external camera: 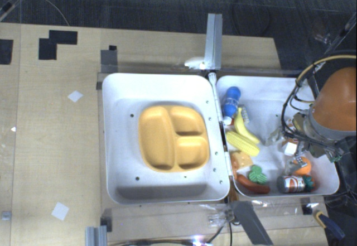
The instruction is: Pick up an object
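Jaws: cannot tell whether open or closed; the gripper hangs low in the right bin, beneath the orange-banded arm. Near it lie a can and an orange item. Left side of that bin: blue bottle, banana, corn, sausage. Left bin holds a yellow divided tray.

Glossy yellow plastic tray; smooth white plastic bins; matt wooden bench.

The arm shows a rounded orange band above a grey wrist ringed by looping black cables.
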`<act>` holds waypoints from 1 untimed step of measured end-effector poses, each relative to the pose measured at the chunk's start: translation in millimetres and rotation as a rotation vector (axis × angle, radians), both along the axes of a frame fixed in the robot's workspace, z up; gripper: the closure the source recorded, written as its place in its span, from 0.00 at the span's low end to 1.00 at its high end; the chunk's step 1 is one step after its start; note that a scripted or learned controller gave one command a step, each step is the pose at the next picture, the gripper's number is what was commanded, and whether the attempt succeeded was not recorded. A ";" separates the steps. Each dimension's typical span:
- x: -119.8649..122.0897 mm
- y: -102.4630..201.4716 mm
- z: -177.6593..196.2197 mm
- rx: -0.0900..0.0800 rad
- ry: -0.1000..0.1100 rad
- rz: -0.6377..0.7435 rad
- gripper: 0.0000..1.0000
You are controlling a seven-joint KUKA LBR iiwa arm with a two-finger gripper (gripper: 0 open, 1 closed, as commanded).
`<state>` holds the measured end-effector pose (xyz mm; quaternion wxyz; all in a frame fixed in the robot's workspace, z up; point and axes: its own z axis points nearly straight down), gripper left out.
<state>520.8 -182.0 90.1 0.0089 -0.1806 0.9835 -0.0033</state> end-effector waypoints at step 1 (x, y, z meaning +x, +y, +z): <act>83.4 79.2 -1.0 0.008 0.001 -0.129 0.00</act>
